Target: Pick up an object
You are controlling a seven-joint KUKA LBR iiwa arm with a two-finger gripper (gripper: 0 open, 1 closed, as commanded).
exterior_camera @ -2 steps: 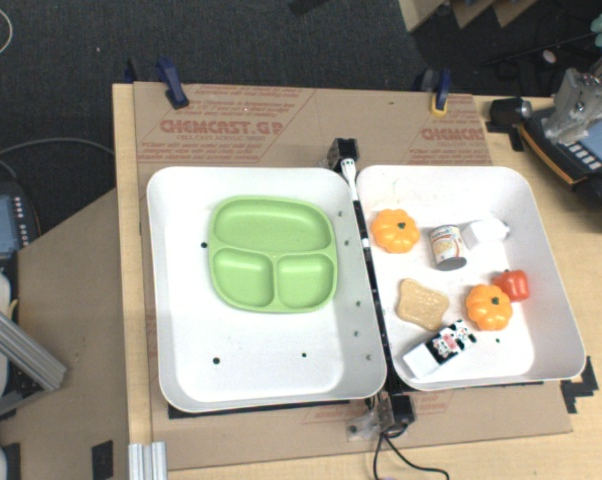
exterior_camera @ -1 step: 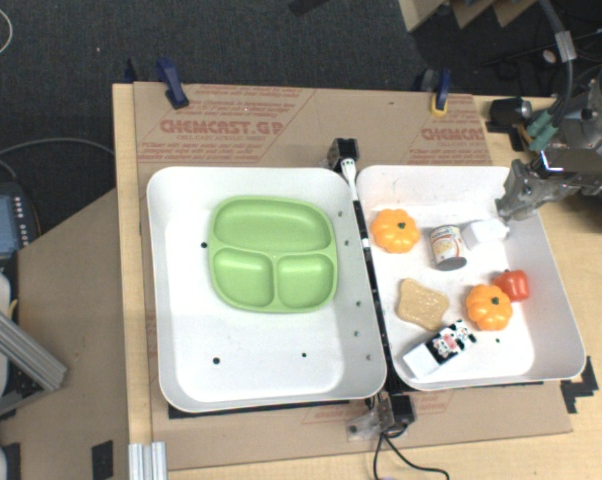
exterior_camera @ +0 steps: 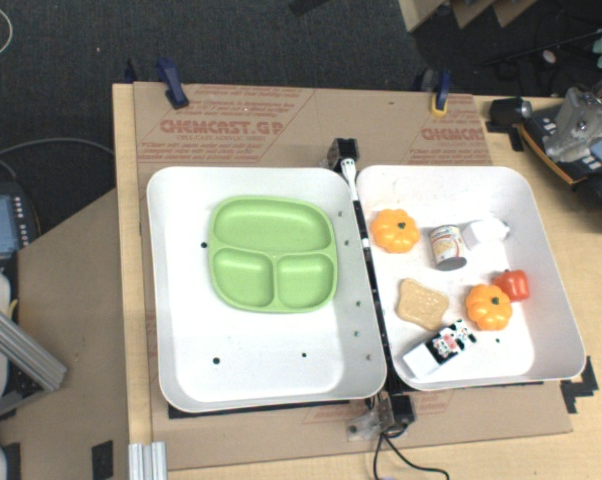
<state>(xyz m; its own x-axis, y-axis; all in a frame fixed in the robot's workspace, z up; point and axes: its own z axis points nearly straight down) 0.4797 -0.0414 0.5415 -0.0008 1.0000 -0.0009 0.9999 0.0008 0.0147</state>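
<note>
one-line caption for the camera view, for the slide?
Green divided plate in the left bin; two small pumpkins, can, toast and other small items in the right bin.

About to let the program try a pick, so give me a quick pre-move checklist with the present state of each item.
1. Objects in the right bin: ok, several lie there.
2. Pumpkin stands apart from the can: ok.
3. Second pumpkin free of neighbours: not ok, the red pepper touches it.
4. Toast has room around it: ok.
5. Green tray lies flat in the left bin: ok.
6. Tool ready over the bins: cannot tell.
</note>
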